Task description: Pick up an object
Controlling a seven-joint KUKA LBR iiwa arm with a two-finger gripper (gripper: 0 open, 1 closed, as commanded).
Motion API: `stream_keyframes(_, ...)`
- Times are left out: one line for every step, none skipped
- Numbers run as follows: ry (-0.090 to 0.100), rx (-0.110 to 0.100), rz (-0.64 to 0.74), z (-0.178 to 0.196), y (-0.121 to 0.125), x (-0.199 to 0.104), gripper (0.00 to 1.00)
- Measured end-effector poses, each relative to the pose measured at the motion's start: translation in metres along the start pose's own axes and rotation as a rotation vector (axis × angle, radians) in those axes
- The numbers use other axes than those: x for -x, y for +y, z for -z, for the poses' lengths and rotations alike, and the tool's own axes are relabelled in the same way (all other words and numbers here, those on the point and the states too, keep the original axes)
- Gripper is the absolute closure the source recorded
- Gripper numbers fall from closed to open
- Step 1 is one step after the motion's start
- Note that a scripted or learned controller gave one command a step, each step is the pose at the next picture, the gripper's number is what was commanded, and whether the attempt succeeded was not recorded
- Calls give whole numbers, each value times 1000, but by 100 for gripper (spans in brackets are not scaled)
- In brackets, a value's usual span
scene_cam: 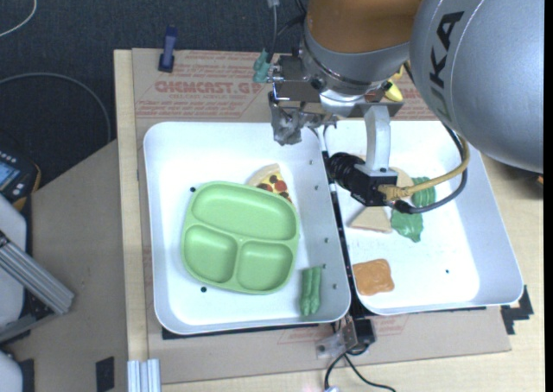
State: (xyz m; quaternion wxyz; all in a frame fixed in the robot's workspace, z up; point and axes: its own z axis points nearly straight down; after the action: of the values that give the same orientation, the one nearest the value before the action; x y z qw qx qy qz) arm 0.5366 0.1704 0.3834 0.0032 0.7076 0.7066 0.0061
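Close by tool (289, 133), green tray (240, 237) overlaps pizza (272, 180).

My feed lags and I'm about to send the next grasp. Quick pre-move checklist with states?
1. Is the gripper above a bin: ok, it is at the back right corner of the left bin.
2. Target under it: not ok, just rim and bare floor there.
3. Nearest item, the pizza slice, free to lift: not ok, the tray overlaps it.
4. Room around the green stick: cannot tell, it lies close between tray and bin wall.
5. Easier option: ok, the tan piece lies alone in the right bin.
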Motion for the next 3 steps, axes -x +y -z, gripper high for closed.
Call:
stream_keyframes(-3, -19, 9, -23, -38, -55, 100)
stream_keyframes(-8, -22, 0, -94, -21, -53, 100)
stream_keyframes(7, 5, 6, 84, -56, -53, 100)
